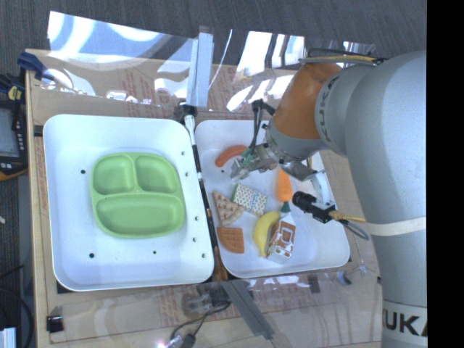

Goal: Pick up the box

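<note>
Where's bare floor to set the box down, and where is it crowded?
Free: the left bin floor all around the green divided plate, widest along its lower edge. Crowded: the right bin, where the box, banana, sausage and gripper sit close.

A wooden bench (109, 307) is set on dark grey carpet (217, 2), and bright window light is reflected along its far edge.

White letters "KUK", cut off at the frame's edge, stand on the grey arm (395, 194) near its base, lower right. The box (282, 240) bears print too small to read.
</note>
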### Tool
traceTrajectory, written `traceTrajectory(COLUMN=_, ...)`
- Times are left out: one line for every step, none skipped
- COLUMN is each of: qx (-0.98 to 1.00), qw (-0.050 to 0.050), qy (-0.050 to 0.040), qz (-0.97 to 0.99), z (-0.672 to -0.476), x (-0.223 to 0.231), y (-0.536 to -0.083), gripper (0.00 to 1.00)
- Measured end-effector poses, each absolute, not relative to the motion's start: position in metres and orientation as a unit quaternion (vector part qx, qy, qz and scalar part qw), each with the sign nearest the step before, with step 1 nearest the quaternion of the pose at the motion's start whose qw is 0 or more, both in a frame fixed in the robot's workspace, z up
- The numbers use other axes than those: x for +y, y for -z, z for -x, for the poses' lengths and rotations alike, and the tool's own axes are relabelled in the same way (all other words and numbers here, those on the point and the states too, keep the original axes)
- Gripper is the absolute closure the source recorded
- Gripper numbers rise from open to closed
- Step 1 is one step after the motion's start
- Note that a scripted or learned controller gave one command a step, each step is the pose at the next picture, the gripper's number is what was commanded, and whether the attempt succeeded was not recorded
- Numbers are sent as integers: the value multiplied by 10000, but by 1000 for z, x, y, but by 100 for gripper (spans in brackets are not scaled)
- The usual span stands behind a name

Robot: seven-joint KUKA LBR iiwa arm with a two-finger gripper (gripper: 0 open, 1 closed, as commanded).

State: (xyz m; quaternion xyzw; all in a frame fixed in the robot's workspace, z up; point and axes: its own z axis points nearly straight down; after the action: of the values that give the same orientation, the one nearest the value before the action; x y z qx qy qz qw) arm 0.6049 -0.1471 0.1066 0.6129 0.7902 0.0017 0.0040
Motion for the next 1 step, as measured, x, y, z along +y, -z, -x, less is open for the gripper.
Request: traceTrajectory(qx=7902, qw=41, qy=-16, qz=-6129, z=-605, x=-147, y=-107, gripper=0)
